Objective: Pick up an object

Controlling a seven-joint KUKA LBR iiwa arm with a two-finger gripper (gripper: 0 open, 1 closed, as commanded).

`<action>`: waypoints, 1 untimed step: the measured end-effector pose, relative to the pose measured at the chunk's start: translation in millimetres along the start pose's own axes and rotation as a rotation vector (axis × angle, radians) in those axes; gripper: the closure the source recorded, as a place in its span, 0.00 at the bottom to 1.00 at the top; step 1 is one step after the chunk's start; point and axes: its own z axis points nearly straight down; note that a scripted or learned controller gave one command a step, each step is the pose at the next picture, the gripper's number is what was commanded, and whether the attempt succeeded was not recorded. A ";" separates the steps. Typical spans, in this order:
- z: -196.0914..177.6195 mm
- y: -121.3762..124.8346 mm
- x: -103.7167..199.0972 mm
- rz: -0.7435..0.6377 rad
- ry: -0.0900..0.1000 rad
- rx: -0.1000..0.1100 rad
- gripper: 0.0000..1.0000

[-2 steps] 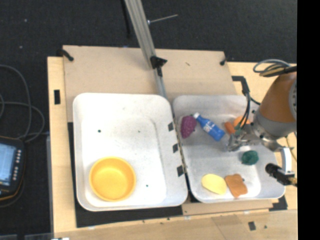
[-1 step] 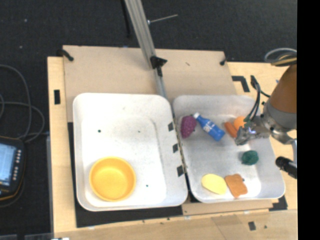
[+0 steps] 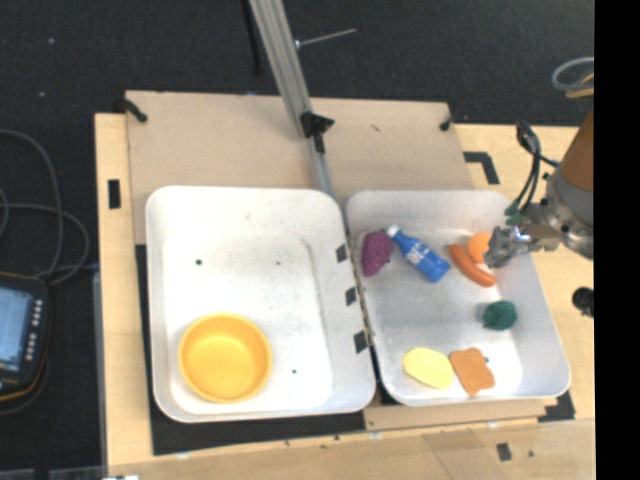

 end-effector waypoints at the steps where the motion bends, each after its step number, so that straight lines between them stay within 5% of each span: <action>1: -24.4 1.4 -1.4 0.000 0.001 0.004 1.00</action>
